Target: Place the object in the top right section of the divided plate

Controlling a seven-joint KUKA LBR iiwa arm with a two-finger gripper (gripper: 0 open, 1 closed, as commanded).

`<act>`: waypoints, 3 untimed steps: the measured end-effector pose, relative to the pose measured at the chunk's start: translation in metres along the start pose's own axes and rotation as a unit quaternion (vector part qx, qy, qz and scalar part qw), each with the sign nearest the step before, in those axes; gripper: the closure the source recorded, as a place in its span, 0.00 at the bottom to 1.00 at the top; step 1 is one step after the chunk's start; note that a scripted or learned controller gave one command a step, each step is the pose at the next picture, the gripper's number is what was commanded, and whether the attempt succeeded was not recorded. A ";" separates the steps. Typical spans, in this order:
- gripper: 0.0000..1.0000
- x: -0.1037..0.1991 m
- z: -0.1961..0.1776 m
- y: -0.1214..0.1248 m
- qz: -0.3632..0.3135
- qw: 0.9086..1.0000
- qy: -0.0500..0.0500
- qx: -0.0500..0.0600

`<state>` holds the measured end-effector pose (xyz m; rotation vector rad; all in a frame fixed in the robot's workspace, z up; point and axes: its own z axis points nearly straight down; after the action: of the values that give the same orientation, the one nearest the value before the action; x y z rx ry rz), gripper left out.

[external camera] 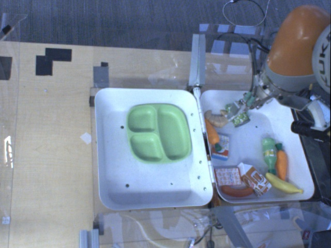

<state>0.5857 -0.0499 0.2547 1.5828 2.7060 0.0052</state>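
A green divided plate lies in the left white bin. It has two small sections on its left and one long section on its right, all bare. My gripper hangs over the back of the right bin, far to the right of the plate. Its fingers stand open with nothing between them. A beige lump lies just left of the gripper, and an orange carrot-like piece rests against the bin's left wall.
The right bin also holds a small red, white and blue box, a green bottle, an orange carrot, a banana, a checkered box, a brown box and a red sausage. A metal divider separates the bins.
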 end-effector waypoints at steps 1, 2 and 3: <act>1.00 -0.039 -0.049 0.025 -0.034 0.999 -0.001 -0.001; 1.00 0.005 -0.001 0.063 -0.096 0.995 0.001 0.000; 1.00 -0.035 -0.113 0.070 -0.047 0.999 -0.001 -0.002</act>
<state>0.6633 -0.0459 0.3684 1.4517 2.7748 0.0079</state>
